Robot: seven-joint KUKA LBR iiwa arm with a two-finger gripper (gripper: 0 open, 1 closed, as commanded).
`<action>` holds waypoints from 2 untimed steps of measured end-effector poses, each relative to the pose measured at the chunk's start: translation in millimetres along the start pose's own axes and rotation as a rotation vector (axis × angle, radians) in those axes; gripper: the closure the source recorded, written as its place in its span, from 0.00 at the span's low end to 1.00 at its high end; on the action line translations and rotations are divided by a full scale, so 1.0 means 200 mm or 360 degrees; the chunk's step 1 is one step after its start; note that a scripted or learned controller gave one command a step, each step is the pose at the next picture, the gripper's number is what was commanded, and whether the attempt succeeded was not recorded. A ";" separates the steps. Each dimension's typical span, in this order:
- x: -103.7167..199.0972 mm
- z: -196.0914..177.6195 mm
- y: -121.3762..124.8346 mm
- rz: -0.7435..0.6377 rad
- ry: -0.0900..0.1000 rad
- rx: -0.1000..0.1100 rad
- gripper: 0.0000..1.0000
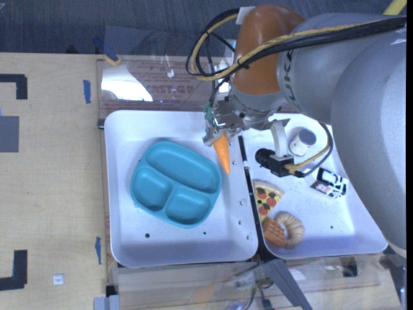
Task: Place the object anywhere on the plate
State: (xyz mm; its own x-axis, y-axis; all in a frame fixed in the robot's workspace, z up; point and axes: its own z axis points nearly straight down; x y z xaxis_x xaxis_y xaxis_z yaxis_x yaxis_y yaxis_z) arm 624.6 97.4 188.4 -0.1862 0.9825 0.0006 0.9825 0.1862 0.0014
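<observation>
Leftmost, a smooth blue plastic plate point(175, 183) with three rounded compartments lies in the left white bin point(129, 237). Just beside its upper right rim, the gripper point(219, 133) pinches the thick end of a tapered orange carrot point(222, 154). Farther right lie a pizza slice point(264, 197) and a ridged, glazed pastry point(284, 230).

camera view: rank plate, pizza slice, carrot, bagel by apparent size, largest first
1. blue plate, by far the largest.
2. bagel.
3-4. pizza slice and carrot look close; the carrot hangs at the gripper, nearer the camera, so no ranking.
</observation>
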 end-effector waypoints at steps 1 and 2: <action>0.31 0.44 -0.03 -0.0162 0.0000 0.0005 1.00; 0.31 0.43 -0.03 -0.0159 0.0004 0.0007 0.00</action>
